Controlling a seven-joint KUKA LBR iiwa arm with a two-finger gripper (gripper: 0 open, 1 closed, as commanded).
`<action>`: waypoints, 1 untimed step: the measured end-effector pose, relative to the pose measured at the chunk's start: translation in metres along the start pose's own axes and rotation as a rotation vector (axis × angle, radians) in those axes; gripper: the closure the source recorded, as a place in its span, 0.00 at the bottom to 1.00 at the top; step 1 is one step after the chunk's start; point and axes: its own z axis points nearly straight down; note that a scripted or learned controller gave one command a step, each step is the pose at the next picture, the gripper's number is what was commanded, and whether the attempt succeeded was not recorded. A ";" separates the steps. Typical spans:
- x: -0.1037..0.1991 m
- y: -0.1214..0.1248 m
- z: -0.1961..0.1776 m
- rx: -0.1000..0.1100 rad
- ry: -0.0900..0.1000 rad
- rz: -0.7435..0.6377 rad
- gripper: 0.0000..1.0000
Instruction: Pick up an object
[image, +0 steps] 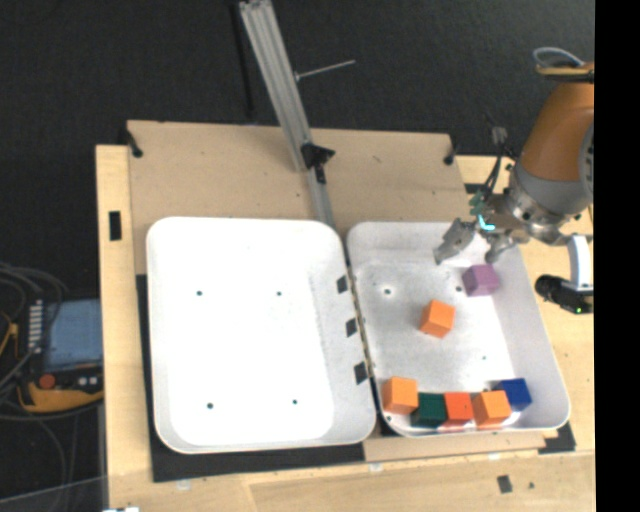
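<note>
My gripper (474, 246) hangs over the far part of the right bin (400, 250), its two fingers spread open with nothing between them. A purple block (481, 279) lies just below and slightly right of the fingertips, apart from them. An orange block (437, 318) sits near the middle of the bin. Along the near wall stand several blocks in a row: an orange block (401, 393), a green block (431, 409), two more orange ones (459, 406) (491, 406) and a blue block (514, 392).
The left bin (245, 330) lies beside the right one, joined by small clips. A slanted metal rod (290, 100) rises from the bench's far side. A black fixture (560, 290) sits by the right bin's right edge.
</note>
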 end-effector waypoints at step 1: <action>0.000 0.001 -0.003 -0.004 -0.003 -0.002 0.00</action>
